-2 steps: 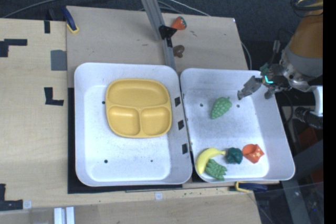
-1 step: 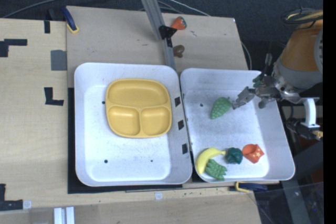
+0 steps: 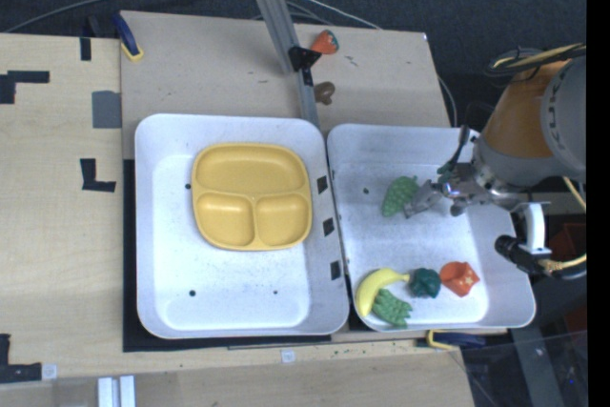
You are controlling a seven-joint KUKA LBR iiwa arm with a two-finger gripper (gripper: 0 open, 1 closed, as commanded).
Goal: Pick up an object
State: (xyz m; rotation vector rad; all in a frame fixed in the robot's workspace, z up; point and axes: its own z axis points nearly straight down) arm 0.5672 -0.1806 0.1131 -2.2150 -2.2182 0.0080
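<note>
Two white bins sit side by side on a wooden bench (image 3: 238,62); the left bin (image 3: 152,205) holds a yellow divided plate (image 3: 253,195). In the right bin (image 3: 496,300), the gripper (image 3: 419,200) touches a green leafy toy (image 3: 398,195); whether it pinches the toy, I cannot tell. A banana (image 3: 374,286), a second green piece (image 3: 391,308), a dark green toy (image 3: 425,282) and an orange-red toy (image 3: 459,278) lie near the front edge.

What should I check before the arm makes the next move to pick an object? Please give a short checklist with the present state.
1. Gripper is inside the right bin: ok.
2. Gripper is next to the green toy: ok.
3. Toy is between the fingers: cannot tell.
4. Toy lies apart from the banana group at the near edge: ok.
5. Yellow plate is out of the way, in the left bin: ok.
</note>
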